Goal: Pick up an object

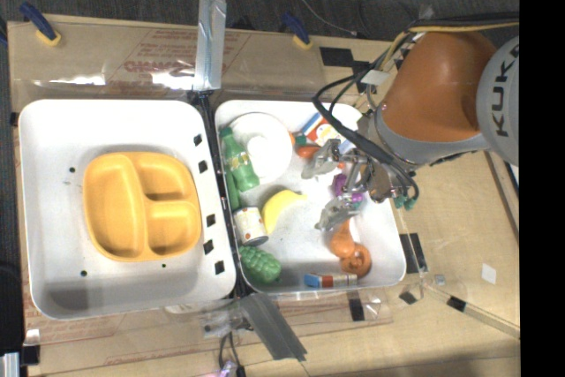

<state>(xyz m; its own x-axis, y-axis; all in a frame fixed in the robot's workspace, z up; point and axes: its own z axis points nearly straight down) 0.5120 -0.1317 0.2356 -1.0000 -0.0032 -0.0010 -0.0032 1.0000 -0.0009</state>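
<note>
My gripper (328,188) hangs over the middle of the right bin (388,229), reaching in from the right, and it is open. One metal finger (321,162) points toward the white bowl (261,146), the other finger (335,213) sits just above an orange fruit-like object (351,256). A small purple item (344,184) shows between the fingers near their base; I cannot tell whether it is gripped. A yellow lemon (282,207) lies just left of the gripper.
The right bin also holds a green bottle (237,165), a small can (250,226), a bumpy green object (260,265), a blue-and-red marker (327,281) and small colourful items (311,141). A yellow divided tray (141,204) lies in the left bin (44,146).
</note>
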